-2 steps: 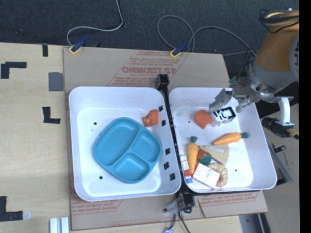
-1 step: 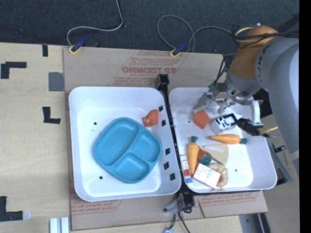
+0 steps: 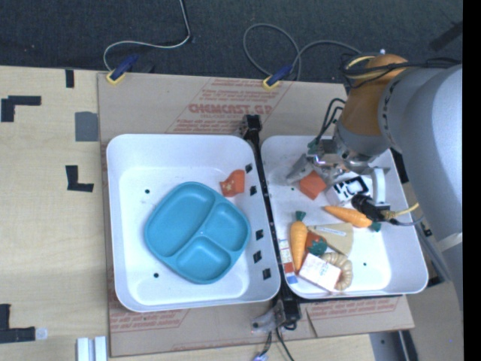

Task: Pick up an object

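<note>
We see the arm (image 3: pixel 421 126) reach from the right over the right bin (image 3: pixel 398 277), with the gripper (image 3: pixel 316 168) low near that bin's far left area. We cannot tell its state. The orange block (image 3: pixel 313 185) sits touching or just under the tip, toward the near side, so we judge it the likeliest target. The left bin (image 3: pixel 128 171) holds a blue divided plate (image 3: pixel 197 233) and a small orange piece (image 3: pixel 234 183). The right bin also holds a carrot (image 3: pixel 347 215) lying crosswise, a second carrot (image 3: pixel 299 245) lying lengthwise, and a white box (image 3: pixel 320 274).
</note>
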Tool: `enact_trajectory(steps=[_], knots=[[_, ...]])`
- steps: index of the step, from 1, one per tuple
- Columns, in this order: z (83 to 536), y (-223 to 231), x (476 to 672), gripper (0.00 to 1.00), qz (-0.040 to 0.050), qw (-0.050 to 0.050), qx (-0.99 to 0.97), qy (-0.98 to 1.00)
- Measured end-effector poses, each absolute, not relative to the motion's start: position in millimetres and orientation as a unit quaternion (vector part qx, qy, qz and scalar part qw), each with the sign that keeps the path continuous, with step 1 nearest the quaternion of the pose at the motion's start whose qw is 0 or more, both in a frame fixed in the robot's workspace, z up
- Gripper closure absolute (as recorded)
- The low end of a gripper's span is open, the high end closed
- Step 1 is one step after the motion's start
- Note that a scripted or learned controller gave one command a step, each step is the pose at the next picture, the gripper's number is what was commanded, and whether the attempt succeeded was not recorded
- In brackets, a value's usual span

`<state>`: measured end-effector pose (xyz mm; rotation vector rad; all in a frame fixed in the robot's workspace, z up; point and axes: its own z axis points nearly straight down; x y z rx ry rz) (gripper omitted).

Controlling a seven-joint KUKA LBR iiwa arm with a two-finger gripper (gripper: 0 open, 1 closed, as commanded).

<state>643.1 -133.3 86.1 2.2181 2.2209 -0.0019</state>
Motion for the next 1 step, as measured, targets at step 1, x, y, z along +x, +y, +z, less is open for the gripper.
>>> enact_trajectory(steps=[1], knots=[[96.2, -133.1, 643.7, 1.0, 0.0, 0.002, 0.706, 0.708]])
